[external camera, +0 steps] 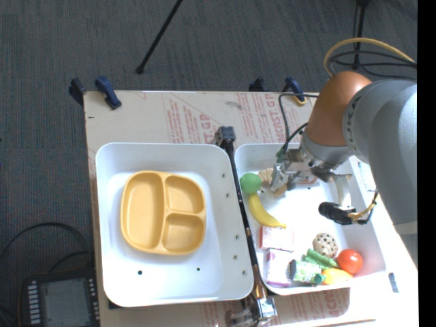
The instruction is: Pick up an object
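Over the right bin (371,247), the gripper (281,182) hangs low, fingers slightly spread and holding nothing. Green ball (251,182) lies just beside it, leftward; banana (263,212) just below, apart from both fingertips.

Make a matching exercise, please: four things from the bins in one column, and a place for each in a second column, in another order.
Things
1. tray
2. banana
3. tomato
4. green ball

Places
A. right bin, near its front right corner
B. left bin, lying flat in the middle
C. right bin, at the left wall, just behind the banana
D. right bin, slanting along the left side, in front of the green ball

Pairs: 1-B, 2-D, 3-A, 4-C
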Robot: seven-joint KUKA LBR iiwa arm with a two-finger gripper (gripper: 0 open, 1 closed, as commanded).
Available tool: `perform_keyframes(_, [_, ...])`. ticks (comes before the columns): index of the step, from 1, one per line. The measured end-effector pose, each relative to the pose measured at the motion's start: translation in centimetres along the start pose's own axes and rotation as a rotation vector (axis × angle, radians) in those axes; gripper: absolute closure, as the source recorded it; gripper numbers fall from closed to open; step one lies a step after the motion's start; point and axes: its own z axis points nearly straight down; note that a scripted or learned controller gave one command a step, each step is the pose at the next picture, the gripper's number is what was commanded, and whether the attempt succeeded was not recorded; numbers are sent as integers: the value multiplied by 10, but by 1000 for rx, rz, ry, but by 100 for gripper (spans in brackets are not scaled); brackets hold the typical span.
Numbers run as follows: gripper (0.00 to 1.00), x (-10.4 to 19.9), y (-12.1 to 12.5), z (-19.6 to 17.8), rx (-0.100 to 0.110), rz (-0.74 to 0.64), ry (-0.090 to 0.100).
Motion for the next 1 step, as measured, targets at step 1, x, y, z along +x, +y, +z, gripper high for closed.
perform_keyframes(1, [100,106,7,-96,-10,-3,-2])
